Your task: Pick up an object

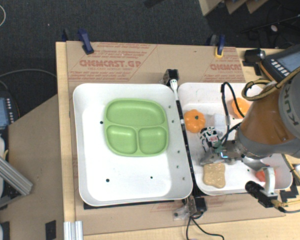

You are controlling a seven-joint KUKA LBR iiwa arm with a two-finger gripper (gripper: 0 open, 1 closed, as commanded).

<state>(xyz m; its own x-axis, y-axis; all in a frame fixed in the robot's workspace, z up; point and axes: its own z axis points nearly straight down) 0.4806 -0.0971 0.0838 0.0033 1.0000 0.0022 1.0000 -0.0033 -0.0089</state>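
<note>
We cannot tell our claw's [212, 156] state; a toast slice [214, 175] lies just below it, a small pumpkin [194, 121] above-left.

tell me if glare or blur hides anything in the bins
Camera view: even lighting, soft shadows, no blur; mild glare on the left bin washes out its floor, the green tray stays clear; the arm covers part of the right bin.

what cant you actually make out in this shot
- Gripper in the camera view: too small and cluttered to judge its fingers.
- Orange object in the right bin: partly covered by the arm.
- Small red item: mostly hidden under the wrist.
</note>
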